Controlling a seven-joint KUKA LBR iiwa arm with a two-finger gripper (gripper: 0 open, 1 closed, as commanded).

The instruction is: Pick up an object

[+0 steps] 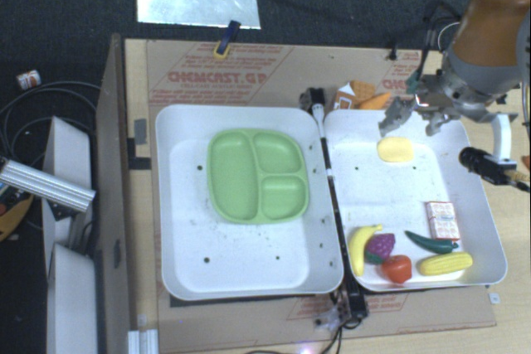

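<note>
Camera view puts my gripper (412,116) at about one o'clock on the bench (249,66), over the far edge of the right bin (489,249). Its two fingers (392,118) stand spread apart with nothing between them. The nearest candidate is a pale yellow object (396,149), probably a toy lemon, though the view is too soft to be sure; it lies just below my fingertips, towards six o'clock from them, on bare white floor with nothing touching it.

To do this step well, I judge I should centre the open fingers over the yellow object so it sits midway between them, then come straight down before closing. Its rounded shape may roll or squirt out if one finger meets it first, so an even straddle matters more than speed. I should close low on its widest part.

The other pieces crowd the bin's five o'clock corner: a banana (362,245), a purple fruit (381,245), a red tomato (398,268), a corn cob (445,264), a green pepper (431,242) and a small box (442,220). The left bin (187,261) holds a green divided plate (256,176).
</note>
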